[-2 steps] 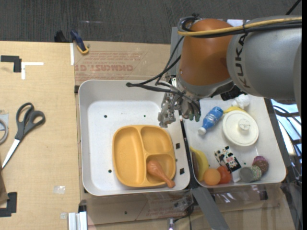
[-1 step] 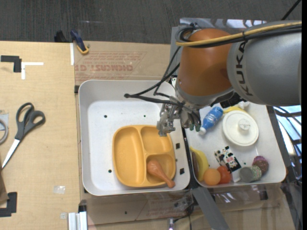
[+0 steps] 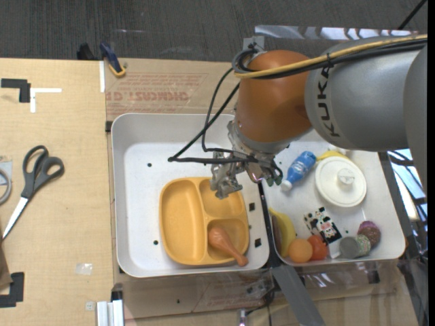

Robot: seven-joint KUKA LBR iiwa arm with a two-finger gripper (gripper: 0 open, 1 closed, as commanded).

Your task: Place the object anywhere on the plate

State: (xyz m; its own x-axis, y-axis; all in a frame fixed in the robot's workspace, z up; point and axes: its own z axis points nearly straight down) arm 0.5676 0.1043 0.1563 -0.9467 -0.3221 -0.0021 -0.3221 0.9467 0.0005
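Observation:
An orange divided plate lies in the left bin. A toy chicken drumstick rests in the plate's lower right compartment. My gripper hangs over the plate's upper right compartment, just above the rim, a short way above and clear of the drumstick. The big orange wrist band covers most of the gripper from above, and black cables cross in front of it.
The right bin holds a blue and white bottle, a white lidded cup, a banana, an orange fruit, a cow-patterned toy and small round items. Scissors lie on the wooden bench at left.

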